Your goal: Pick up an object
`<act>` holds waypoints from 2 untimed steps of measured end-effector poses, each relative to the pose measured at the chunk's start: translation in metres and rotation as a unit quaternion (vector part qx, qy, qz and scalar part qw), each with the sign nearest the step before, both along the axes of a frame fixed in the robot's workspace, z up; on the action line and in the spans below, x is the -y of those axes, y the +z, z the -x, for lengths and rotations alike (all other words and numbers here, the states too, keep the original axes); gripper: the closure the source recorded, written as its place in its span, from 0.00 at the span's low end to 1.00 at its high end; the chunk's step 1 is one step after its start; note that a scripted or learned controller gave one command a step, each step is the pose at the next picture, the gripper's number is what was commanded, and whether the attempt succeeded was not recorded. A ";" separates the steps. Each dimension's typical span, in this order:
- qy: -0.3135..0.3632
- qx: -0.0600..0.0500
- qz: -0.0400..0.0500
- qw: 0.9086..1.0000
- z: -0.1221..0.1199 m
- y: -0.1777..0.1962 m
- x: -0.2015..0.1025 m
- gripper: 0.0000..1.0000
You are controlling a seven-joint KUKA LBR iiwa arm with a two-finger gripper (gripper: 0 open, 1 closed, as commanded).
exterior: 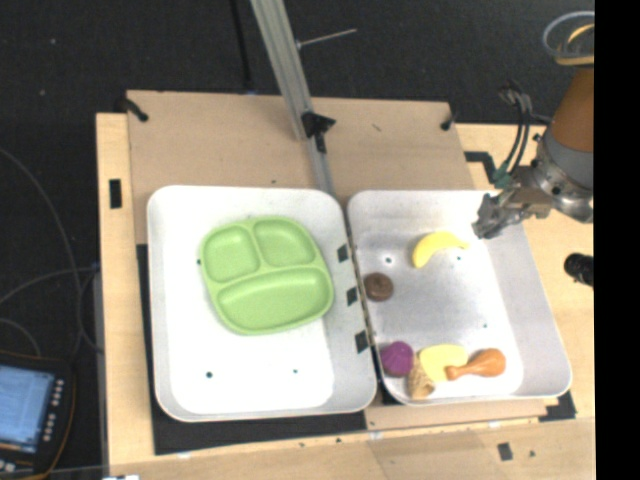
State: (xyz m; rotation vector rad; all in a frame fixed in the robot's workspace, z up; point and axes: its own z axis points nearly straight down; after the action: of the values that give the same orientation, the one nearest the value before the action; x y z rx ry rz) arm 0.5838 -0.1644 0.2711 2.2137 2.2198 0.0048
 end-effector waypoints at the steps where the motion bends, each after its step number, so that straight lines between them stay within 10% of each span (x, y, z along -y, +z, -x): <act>1: 0.002 -0.002 -0.002 1.000 0.003 0.006 -0.054 1.00; 2: 0.002 -0.003 -0.001 1.000 0.014 -0.010 -0.102 1.00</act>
State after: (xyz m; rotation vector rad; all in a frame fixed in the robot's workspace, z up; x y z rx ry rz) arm 0.5694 -0.0629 0.2614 2.2147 2.2281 0.0010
